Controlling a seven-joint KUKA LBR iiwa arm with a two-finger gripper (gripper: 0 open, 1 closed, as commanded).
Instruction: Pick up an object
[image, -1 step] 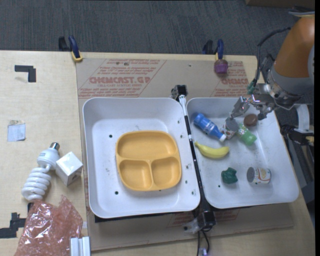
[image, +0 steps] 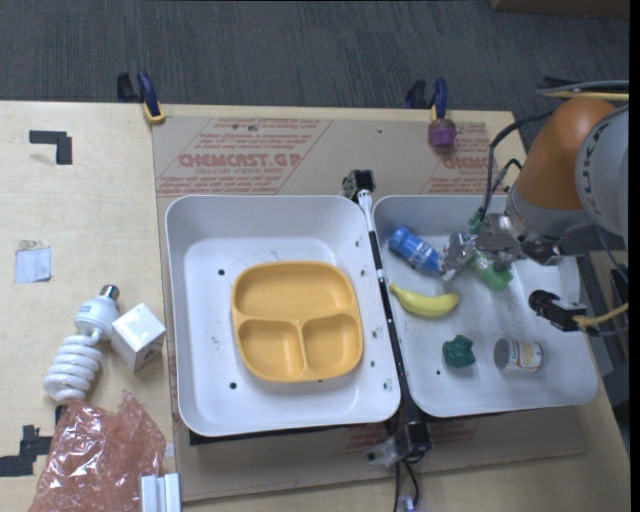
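Nearest the camera in the right bin (image: 560, 395), a dark green object (image: 458, 351) and a small can (image: 518, 354) lie just below the banana (image: 425, 301). Beyond the banana rests a blue bottle (image: 414, 250), with the gripper (image: 466, 252) just beside it and a green item (image: 492, 272); whether its claw is apart or together cannot be told.

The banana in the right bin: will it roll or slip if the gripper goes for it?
The banana lies flat on its curved side, so it would probably pivot or slide on the smooth right bin floor rather than roll. Its glossy skin suggests it could slip between fingers. It looks like a light toy.
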